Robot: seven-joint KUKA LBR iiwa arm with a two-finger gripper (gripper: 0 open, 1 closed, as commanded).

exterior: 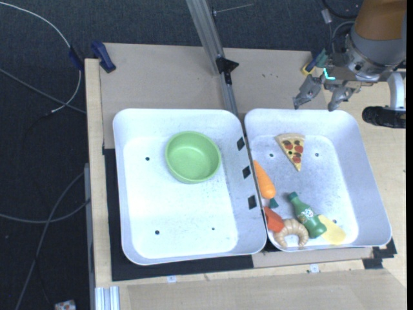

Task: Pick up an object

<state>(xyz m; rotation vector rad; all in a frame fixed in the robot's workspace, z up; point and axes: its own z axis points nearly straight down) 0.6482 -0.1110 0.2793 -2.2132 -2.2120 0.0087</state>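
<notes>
A pizza slice [292, 149] is seen lying flat in the right bin [361, 173], in the part nearest that bin's far edge, with its crust toward the far edge and its tip pointed toward the near edge, so its long axis runs roughly far-to-near. It is judged the likeliest thing to be picked, being the closest object to the tool [321, 99]. The tool is held above the counter [168, 76] just beyond the far rim of the right bin, so the slice lies from it toward the near edge and a little toward the left bin [129, 173].

The tool's two fingers are seen spread apart, pointing down, with nothing between them and nothing touched. A reach inward over the rim and then a descent would be called for, judged from this layout.

Further along the right bin, a carrot [263, 180] lies against its left wall. Toward the near edge a cluster is found: a green bottle [306, 216], a croissant [293, 232], a red piece [273, 219] and a yellow piece [334, 232], all close together and some touching. A clean grasp there is judged harder.

In the left bin a green bowl [192, 156] sits upright toward the far edge, well apart from the tool.
</notes>
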